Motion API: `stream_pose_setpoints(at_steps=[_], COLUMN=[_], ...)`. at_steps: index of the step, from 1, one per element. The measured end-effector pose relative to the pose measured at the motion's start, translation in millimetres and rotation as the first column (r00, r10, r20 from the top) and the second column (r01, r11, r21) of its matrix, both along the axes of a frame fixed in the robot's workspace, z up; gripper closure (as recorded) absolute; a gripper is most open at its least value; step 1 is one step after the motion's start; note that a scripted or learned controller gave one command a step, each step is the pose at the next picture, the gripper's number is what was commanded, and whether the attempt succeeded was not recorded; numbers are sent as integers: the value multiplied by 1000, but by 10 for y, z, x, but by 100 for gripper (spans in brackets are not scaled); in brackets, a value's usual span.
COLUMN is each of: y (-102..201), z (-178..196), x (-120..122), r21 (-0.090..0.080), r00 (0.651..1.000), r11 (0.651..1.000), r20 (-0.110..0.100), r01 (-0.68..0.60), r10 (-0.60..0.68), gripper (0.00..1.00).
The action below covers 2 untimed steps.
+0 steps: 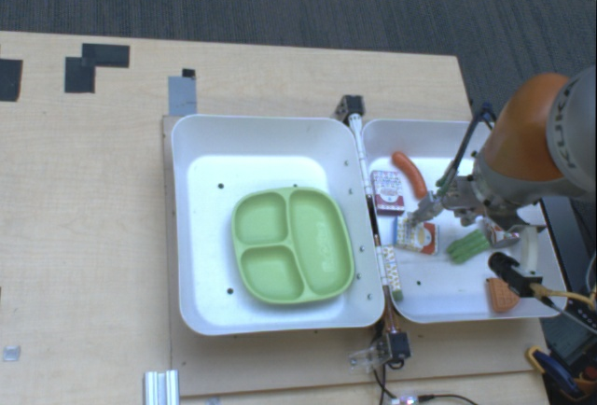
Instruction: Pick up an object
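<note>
The arm (536,137) is reaching in from the right of the frame over the right bin (448,300), its jaws (422,215) hanging just above a small red-and-white packet (417,236) at that bin's left-centre; whether they are apart or together cannot be told. A red sausage-shaped item (409,173), a green item (466,246) and a brown item (502,296) are lying nearby, while a green divided plate (292,245) is sitting in the left bin (205,300).

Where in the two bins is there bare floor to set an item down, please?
Left bin: bare floor rings the green divided plate, widest along the far wall. Right bin: a bare strip along the near wall. Its middle is crowded: gripper, red carton, sausage, green vegetable.
</note>
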<state>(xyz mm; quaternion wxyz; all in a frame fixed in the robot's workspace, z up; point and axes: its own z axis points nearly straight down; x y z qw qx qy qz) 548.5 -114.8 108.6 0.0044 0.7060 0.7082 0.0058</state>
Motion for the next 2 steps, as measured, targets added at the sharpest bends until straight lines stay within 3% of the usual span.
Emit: stream_pose_setpoints(at_steps=[1,2], y=[289,285], z=[-183,-58], x=[-407,-382], r21=[-5,-7], r00=[1000,1000], r11=[1000,1000], r20=[8,15], r01=[4,4], r10=[-4,-4], gripper=[0,100])
